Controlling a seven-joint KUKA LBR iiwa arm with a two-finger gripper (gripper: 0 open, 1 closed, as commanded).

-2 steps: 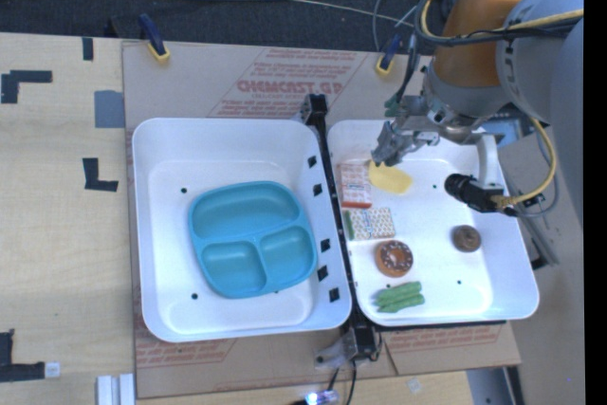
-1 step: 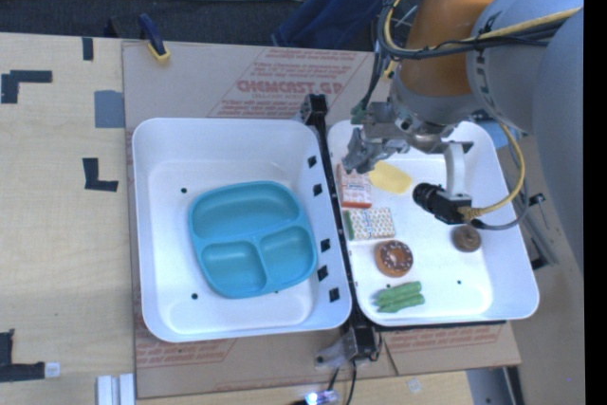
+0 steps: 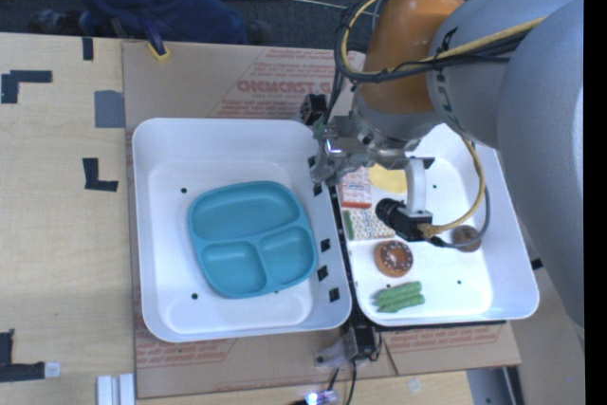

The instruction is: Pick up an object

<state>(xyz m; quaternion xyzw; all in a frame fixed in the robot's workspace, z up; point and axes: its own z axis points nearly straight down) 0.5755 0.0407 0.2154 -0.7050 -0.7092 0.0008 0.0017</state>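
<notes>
In the camera view, the arm is reaching in over the right bin (image 3: 512, 297), and its claw (image 3: 327, 158) is hanging low at that bin's left wall, close to the divide with the left bin (image 3: 152, 156). The wrist is hiding the tips, so I cannot tell whether the claw is apart or together, and nothing is showing clamped in it.

The step in hand looks like the approach, with the grasp not yet made. The likeliest target is the red-and-white packet (image 3: 356, 190), which is lying flat just beside the claw along the right bin's left wall. Its long axis is running from the bin's far edge toward its near edge.

A doughnut (image 3: 393, 257) is sitting nearer the bin's near edge. A green pod (image 3: 399, 297) is lying close to that near edge, its long axis running roughly along it and tilting up a little to the right. A teal divided plate (image 3: 251, 237) is resting in the middle of the left bin.

The next move is probably calling for a short shift right over the packet, closing across its narrow width.
</notes>
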